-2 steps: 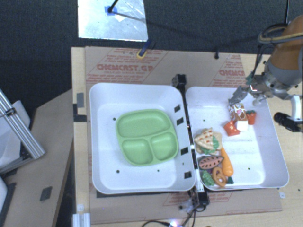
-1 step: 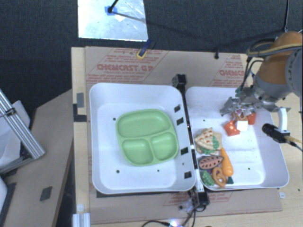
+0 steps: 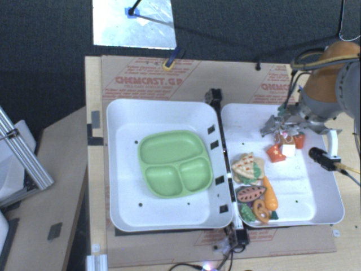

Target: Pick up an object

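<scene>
On the bench (image 3: 67, 151), the left of 2 white bins (image 3: 121, 208) holds a green tray (image 3: 172, 162) with 3 compartments. In the right bin (image 3: 321, 205), toy foods cluster at about 8 o'clock: a pizza slice (image 3: 246, 165), a sausage (image 3: 250, 194), a carrot (image 3: 270, 193) and a pretzel (image 3: 261, 210). Toward 12 o'clock in that bin the hand (image 3: 284, 130) hangs just above a red-and-white piece (image 3: 280, 151); whether its grip is apart or together I cannot tell.

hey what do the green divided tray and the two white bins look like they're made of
Green divided tray: looks like moulded plastic, matte to satin, judging by its even colour and rounded compartment walls. Left white bin and right white bin: probably thin formed plastic, smooth and slightly glossy, with soft rounded rims and corners. None of this is certain from looks alone.
</scene>
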